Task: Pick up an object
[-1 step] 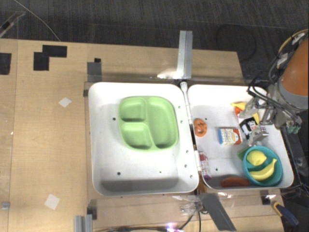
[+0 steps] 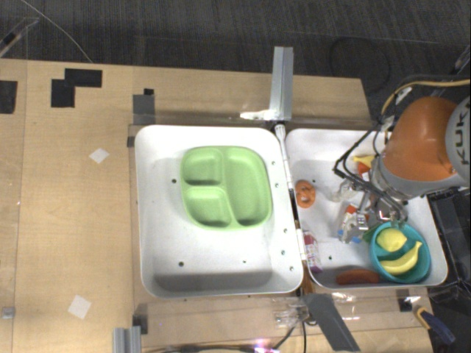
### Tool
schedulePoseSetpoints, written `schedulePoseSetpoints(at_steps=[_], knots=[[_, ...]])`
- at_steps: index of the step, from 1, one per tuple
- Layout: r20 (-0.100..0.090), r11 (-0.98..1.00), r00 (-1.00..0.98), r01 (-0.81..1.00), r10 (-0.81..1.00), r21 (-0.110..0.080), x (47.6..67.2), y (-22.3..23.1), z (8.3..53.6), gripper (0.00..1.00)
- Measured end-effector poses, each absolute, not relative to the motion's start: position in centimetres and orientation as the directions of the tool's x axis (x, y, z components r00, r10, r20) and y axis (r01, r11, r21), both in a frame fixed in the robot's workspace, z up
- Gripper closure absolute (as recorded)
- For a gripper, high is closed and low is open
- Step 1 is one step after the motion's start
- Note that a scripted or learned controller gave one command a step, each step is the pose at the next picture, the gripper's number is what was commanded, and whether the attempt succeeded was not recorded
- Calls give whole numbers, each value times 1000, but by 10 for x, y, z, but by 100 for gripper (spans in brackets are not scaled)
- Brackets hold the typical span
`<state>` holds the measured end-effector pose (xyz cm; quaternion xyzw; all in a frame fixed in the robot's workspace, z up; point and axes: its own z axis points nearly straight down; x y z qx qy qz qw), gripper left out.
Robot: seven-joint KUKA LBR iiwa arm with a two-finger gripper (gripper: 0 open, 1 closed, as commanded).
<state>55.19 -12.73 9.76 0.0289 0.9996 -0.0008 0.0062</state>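
Note:
The right white bin (image 2: 324, 149) holds several small objects. An orange round piece (image 2: 305, 192) lies near its left wall. At the front right stands a teal bowl (image 2: 383, 259) with a yellow banana (image 2: 403, 259) in it. A brown-red sausage shape (image 2: 358, 276) lies by the front wall, and a small pink item (image 2: 309, 241) sits at the left wall. A yellow-orange piece (image 2: 363, 161) peeks out beside the arm. My gripper (image 2: 354, 221) hangs low over the bin's middle, just left of the bowl, over a small blue and red thing.
The left white bin (image 2: 158, 197) carries a green divided plate (image 2: 224, 186). A metal post (image 2: 282, 79) rises behind the wall between the bins. The arm's orange band (image 2: 419, 142) covers the right bin's back right corner. Wooden bench spreads to the left.

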Motion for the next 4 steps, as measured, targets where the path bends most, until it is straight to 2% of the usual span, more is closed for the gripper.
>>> schedulePoseSetpoints(at_steps=[1,2,4], knots=[[-14,993,-993,121,121,0,555,-103,90,0],[-18,983,-983,182,182,1,526,-122,90,0],[-23,967,-967,253,253,3,494,-129,91,0]])
